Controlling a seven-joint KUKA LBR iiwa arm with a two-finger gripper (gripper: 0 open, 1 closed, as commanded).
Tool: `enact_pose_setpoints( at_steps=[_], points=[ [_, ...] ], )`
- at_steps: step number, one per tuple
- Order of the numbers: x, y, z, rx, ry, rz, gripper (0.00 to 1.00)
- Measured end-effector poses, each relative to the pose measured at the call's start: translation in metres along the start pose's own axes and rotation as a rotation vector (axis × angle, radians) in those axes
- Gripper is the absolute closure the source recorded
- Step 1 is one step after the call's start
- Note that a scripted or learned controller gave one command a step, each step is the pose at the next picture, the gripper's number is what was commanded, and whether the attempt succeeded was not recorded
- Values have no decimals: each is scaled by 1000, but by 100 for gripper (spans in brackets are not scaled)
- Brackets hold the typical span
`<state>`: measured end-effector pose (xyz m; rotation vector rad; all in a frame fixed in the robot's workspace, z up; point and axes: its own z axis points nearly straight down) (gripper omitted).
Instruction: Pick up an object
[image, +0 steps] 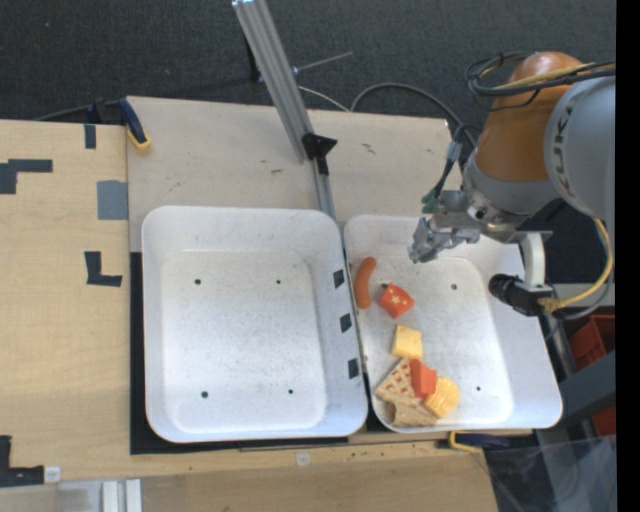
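The hand (428, 243) is seen over the upper part of the right bin (500, 400), hanging from the grey arm (590, 120) with its orange band (520, 120). Whether it is wide or narrow cannot be told, and nothing is seen held in it. Letters are printed on the arm's grey casing, but they cannot be read.

Below and left of the hand, apart from it, an orange sausage (365, 282) lies lengthwise near the bin's left wall. Just beside it is a small red block (396, 300) with a pale spot on top. Lower down, a yellow cube (407, 343) is found, and below it a cluster at the bin's near edge: a tan waffle (397, 384), a red piece (423, 378) and a yellow-orange piece (443, 397), touching one another.

The left bin (240, 310) adjoins the right one, black clips (347, 322) being set along the shared edge. Both bins rest on the bench (60, 250), on which dark tape marks (98, 268) are stuck. A metal pole (285, 90) slants across the bench behind the bins.
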<state>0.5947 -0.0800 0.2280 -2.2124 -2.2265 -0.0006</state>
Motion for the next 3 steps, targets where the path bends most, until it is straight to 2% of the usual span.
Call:
enact_pose_setpoints(
  at_steps=[1,2,3],
  points=[
    [47,-12,10,2,-1,1,100],
    [95,-24,0,1,0,0,100],
    [156,-37,4,2,-1,-2,100]
  ],
)
